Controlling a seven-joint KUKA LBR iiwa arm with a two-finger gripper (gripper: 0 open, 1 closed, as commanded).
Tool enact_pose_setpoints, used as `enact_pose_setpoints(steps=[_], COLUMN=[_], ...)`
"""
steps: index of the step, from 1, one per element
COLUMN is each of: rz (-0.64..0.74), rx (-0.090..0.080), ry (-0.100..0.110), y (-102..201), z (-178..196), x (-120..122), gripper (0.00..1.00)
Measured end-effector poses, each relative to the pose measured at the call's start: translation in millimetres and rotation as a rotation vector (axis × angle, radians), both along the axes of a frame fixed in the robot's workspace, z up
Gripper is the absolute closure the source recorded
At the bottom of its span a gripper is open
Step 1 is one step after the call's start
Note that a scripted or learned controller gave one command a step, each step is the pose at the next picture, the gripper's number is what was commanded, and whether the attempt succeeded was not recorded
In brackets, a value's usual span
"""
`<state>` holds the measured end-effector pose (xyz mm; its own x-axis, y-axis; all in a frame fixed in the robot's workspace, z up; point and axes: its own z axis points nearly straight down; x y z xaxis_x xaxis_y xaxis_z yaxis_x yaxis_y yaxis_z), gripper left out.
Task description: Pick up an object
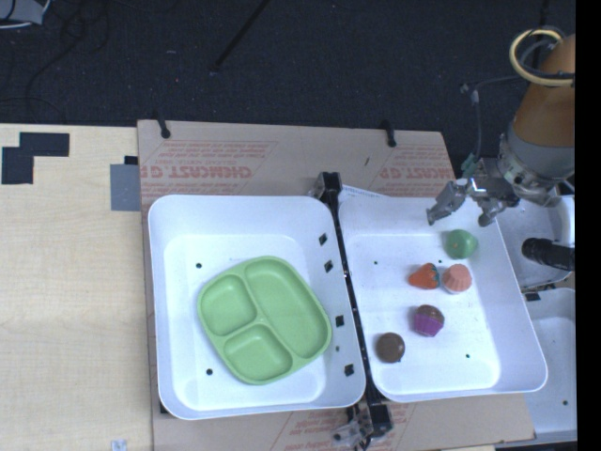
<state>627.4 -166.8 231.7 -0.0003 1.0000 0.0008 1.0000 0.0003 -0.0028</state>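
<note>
Camera view, looking down at a slant. Two shallow white bins side by side on the surface point(56, 280), resting on a sheet of brown printed cardboard point(282, 158). Left bin point(178, 224) holding a green divided plate point(264, 319) with three compartments, lying flat near the bin's middle, turned at an angle to the bin walls. Right bin point(507, 365) holding five small things, all in its right half: a green ball point(460, 243) nearest the far wall; just below it a small orange-red piece point(424, 276) touching or almost touching a pink-orange rounded piece point(456, 278) to its right; below those a purple rounded thing point(428, 320); nearest the camera and further left, a dark brown ball point(390, 347). Purple and brown apart from each other and from the pair above.

Arm point(543, 111) reaching in from the right, orange band above the wrist, a looped cable at the top. Hand point(462, 210) hanging over the far right corner of the right bin, just above and beside the green ball, two fingers point(441, 209) spread apart, released, nothing between them. No contact visible between hand and any of the five things; height above the bin floor impossible to tell from this angle.

Dark floor beyond the surface, with cables trailing across it at the top left.
</note>
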Motion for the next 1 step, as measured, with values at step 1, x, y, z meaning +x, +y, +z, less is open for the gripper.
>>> enact_pose_setpoints(steps=[1], rz=[0.001], rx=[0.000], ry=[0.002], y=[-1.5], z=[-45.0], x=[5.6], gripper=[0.00])
